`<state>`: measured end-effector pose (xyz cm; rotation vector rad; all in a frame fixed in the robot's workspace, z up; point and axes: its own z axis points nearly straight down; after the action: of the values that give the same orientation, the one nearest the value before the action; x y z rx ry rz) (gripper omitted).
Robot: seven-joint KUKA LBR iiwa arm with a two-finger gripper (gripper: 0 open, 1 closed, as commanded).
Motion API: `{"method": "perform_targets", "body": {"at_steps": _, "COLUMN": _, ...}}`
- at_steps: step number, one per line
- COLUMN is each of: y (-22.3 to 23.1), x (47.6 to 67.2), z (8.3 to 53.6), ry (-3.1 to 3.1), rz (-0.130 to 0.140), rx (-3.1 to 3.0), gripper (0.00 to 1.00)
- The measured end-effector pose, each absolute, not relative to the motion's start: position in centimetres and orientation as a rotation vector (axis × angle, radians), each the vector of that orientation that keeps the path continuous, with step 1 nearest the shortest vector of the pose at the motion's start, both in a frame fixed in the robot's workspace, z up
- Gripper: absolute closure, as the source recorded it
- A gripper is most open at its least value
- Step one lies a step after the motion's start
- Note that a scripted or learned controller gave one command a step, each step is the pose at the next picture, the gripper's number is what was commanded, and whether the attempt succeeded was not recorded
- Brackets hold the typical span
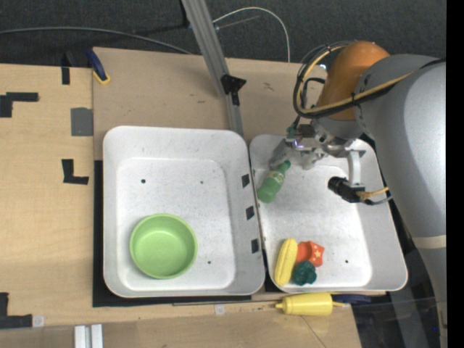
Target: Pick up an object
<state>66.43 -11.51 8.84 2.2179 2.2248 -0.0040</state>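
A grey KUKA arm with an orange band (353, 64) above its wrist is reaching in from the right over the right bin (377, 267) of two shallow white bins sitting side by side on a wooden bench (43, 216). Its gripper (285, 156) is hanging low over the far left corner of that bin, and a small green bottle (272, 185) is lying tilted right at the fingertips, its neck pointing up toward them and its body sloping down toward the wall between the two bins. From where I am standing the bottle's neck seems to be meeting the fingers, but I cannot tell whether the pincer is spread, closed, or actually pinching the bottle. Toward the near edge of the same bin a yellow corn cob (286, 260) is lying beside an orange-red toy (312, 252), with a dark green lump (304, 272) touching both. In the left bin (174, 140) a light green bowl (164, 246) is sitting upright in the near left corner. A yellow bottle-shaped object (307, 304) is lying on its side on the bench just outside the near rim of the right bin. A grey metal pole (210, 42) is slanting down from the top of the scene to the far edge of the bins, and a black cable (359, 192) is looping from the wrist over the right bin
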Motion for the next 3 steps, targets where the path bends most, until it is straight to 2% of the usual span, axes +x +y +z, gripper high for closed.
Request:
{"method": "perform_targets", "body": {"at_steps": 1, "y": -11.4, "x": 66.4, "z": 9.8, "ry": 2.227, "rz": -0.004, "rx": 2.217, "gripper": 1.00}}
{"method": "perform_targets", "body": {"at_steps": 3, "y": -11.7, "x": 65.6, "z": 22.1, "ry": 2.219, "rz": 0.004, "rx": 2.218, "gripper": 1.00}}
